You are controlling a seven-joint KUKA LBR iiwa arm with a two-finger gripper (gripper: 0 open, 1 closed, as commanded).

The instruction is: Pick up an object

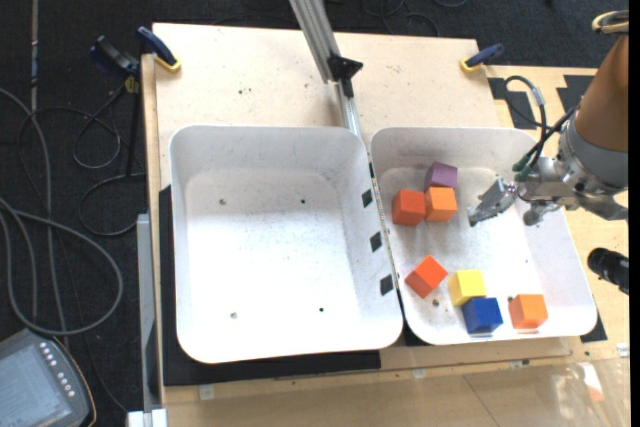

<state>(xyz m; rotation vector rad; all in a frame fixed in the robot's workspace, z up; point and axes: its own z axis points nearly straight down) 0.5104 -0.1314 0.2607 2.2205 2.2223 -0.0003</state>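
Hanging over the right bin (560, 245) at the frame's right, the gripper (490, 205) holds nothing, though I cannot tell how wide it is, and the purple block (441, 176) sits just left of it.

Arm colour: the arm (606, 105) shows a broad orange band, rounded like a barrel, at the view's right edge.
Wrist: below the band sits a grey ring, then a paler silver-grey metal block.
Cables: a black cable loops out from the wrist; a thinner green lead runs beside it.
Gripper: the gripper (487, 204) is bare grey metal, narrow and angular, with darker joints where it meets the wrist block.
Markings: none readable at this size.
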